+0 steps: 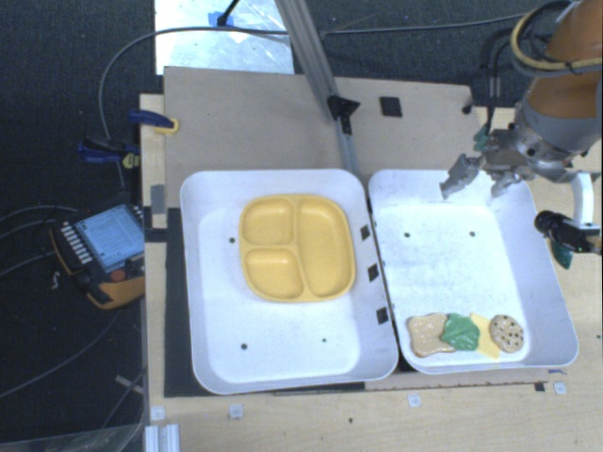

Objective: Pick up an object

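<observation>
Nearest, along the bottom edge of the right bin (528, 252), a row of small flat play-food pieces lies touching or overlapping: a toast slice (429, 333) at the left, a green leaf piece (461, 330) partly over it, a yellow cheese-like piece (486, 340) under the leaf's right side, and a chocolate-chip cookie (507, 332) at the right end. All four sit in the lower right of the frame, close to the bin's near wall. Rest of that bin floor is bare white.

Left bin (212, 281), centre-left of frame: a yellow divided plate (297, 248) with three compartments lies flat in its upper half, nothing on it.

Further back, upper right of frame: the gripper (477, 179) hangs over the far rim of the right bin, well apart from the food row. Its two fingers (458, 176) are spread apart, nothing between them. The grey arm with its orange band (575, 36) comes in from the top right corner.

Behind the bins, a brown board (245, 121) covers the bench. A grey metal pole (311, 50) slants across it from the top of the frame down to the gap between the bins. Far left, on the dark floor, a blue-screened handheld pendant (104, 252) with cables lies beside the bench.
</observation>
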You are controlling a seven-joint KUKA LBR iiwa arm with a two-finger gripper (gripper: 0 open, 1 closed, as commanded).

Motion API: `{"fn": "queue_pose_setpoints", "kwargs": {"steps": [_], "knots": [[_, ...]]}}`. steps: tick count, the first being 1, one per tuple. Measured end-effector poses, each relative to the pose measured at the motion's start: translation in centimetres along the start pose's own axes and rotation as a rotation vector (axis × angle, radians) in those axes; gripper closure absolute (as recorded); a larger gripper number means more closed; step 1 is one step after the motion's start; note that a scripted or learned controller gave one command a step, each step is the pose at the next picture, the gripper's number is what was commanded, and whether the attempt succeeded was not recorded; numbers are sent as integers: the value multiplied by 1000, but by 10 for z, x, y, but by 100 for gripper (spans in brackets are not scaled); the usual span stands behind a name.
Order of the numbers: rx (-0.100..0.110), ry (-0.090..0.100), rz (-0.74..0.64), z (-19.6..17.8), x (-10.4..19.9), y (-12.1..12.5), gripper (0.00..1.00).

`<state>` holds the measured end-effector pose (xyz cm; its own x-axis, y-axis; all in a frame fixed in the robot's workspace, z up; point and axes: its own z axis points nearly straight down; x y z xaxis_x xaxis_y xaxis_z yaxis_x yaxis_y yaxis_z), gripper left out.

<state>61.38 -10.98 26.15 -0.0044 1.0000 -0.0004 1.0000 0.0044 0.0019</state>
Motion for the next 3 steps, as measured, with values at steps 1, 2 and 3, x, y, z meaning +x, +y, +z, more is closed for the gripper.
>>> {"fn": "queue_pose_setpoints", "kwargs": {"steps": [1,2,3], "knots": [[4,1,2,59,7,-4,0],[3,1,3,109,14,-11,0],[4,1,4,151,17,-11,0]]}}
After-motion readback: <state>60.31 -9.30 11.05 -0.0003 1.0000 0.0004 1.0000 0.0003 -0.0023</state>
